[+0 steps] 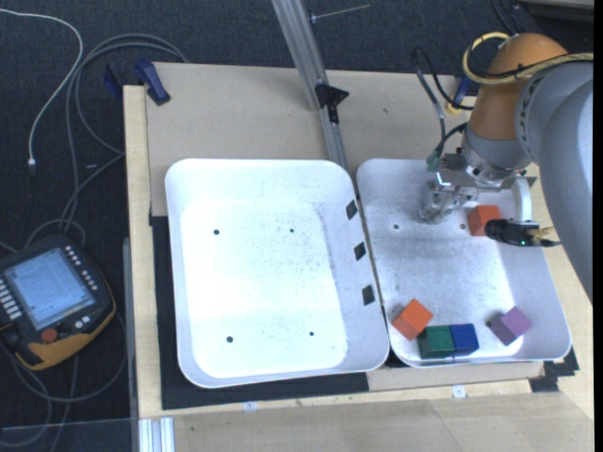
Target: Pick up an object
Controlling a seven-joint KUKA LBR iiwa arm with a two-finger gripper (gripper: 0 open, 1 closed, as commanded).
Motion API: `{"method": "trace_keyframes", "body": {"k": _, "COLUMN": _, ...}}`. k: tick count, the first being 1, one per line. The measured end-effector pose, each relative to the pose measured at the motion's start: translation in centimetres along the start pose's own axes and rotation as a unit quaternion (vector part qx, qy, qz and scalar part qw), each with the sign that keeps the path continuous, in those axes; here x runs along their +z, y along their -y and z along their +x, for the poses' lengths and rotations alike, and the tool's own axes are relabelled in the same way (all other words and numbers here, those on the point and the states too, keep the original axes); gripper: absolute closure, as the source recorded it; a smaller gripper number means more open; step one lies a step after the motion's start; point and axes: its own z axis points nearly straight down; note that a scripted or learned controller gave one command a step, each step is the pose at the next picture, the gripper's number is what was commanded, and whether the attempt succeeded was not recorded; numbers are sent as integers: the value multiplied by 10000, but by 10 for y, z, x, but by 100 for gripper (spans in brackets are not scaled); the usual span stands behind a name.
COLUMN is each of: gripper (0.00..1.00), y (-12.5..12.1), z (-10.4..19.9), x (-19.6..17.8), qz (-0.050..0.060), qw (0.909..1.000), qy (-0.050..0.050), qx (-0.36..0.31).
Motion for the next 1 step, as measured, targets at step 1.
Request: {"method": "trace_keyframes", "body": {"k": 1, "gripper": 0, "y": -1, "z": 6, "x": 0, "qz": -18, "qw": 10000, "qy": -79, "qx": 17}}
